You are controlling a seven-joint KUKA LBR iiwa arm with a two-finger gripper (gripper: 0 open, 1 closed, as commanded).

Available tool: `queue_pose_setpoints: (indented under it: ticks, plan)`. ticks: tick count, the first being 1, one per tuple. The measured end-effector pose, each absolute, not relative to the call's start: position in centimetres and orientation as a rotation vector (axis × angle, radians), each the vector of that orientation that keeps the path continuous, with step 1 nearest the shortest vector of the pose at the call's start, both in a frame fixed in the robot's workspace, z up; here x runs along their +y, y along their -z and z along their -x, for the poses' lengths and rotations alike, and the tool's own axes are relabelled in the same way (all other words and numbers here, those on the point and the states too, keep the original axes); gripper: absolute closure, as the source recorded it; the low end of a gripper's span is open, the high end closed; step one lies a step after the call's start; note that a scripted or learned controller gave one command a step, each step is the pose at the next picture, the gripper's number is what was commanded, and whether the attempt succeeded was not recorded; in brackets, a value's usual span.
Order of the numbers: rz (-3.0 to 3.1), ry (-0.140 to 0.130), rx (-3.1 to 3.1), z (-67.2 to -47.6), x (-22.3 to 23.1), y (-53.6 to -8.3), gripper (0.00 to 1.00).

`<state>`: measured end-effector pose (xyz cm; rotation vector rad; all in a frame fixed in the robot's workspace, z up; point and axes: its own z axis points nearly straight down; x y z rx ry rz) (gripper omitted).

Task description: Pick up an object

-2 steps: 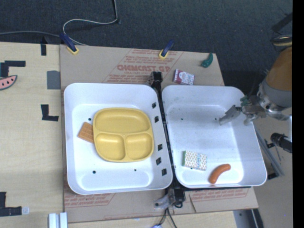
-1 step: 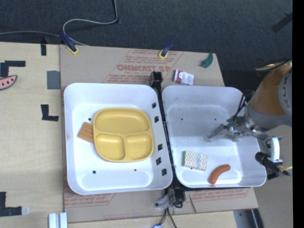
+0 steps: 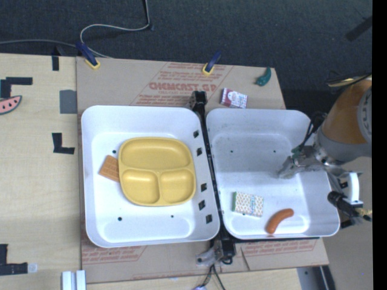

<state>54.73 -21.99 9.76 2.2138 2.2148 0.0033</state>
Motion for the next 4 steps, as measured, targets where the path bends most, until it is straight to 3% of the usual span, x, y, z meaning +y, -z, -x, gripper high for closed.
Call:
queue_pose_setpoints:
  ticks: [1,2,4]
  plan:
    - [-2.214,-0.004,2.215,-54.7,-21.9,-10.7,1.0]
    - [-2.217,-0.004,2.222,-59.8,-18.3,-8.7,1.0]
    - [-2.216,-0.003,2.224,-59.8,-18.2,-10.6,1.0]
